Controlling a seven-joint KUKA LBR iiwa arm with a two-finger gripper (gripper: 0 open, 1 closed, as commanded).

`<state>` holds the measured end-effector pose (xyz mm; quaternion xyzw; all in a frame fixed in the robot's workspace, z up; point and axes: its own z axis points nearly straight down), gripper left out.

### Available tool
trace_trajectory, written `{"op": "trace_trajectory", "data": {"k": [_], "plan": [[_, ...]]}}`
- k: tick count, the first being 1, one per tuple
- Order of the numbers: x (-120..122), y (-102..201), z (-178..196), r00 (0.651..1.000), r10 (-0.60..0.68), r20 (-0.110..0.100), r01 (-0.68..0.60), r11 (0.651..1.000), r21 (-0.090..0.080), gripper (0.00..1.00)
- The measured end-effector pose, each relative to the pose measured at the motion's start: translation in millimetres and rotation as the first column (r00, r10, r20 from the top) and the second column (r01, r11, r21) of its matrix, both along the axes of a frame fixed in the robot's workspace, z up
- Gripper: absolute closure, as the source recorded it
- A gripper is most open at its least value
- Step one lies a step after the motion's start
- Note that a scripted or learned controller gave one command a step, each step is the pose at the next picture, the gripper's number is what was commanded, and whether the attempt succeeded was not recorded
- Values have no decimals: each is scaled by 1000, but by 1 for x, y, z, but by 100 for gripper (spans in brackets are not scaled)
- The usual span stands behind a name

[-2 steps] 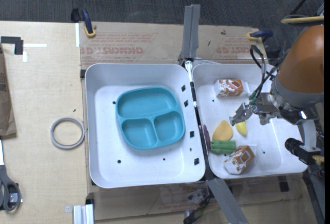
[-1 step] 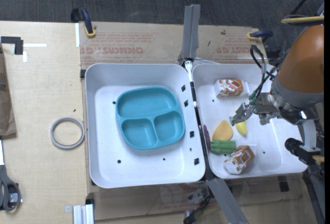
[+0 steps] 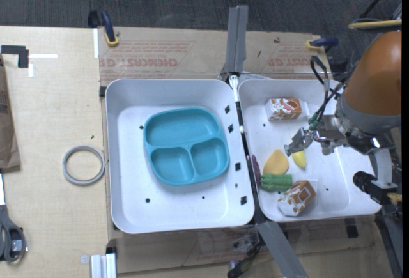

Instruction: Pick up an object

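- Jaws point(image 3: 299, 144) hang low in the right bin point(image 3: 332, 197); whether they are spread or pressed together cannot be told.
- Yellow piece point(image 3: 298, 159) lies just below them, beside a yellow wedge point(image 3: 276, 162).
- Green item point(image 3: 276, 182) and a small carton point(image 3: 296, 198) lie nearer the front; another carton point(image 3: 285, 108) lies at the back.
- Left bin point(image 3: 121, 162) holds a teal divided tray point(image 3: 186, 146).

Pincer point(image 3: 299, 144) above yellow piece point(image 3: 298, 158); blue tray point(image 3: 186, 145) in left bin point(image 3: 121, 162).

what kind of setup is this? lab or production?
Likely a robot lab bench. Two white bins sit clamped on a plywood top, the arm's gripper hangs over toy food, and a blue divided tray fills the left bin.
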<state>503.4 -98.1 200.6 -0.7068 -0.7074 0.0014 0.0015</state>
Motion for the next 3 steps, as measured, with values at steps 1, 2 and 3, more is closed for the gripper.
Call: {"op": "trace_trajectory", "data": {"k": [1,2,3], "plan": [[14,-4,-91,1000,16,-1,-16,1000,0,0],[22,-12,-107,1000,-15,5,15,1000,2,0],[80,-20,-109,958,287,4,-287,958,-1,0]]}}
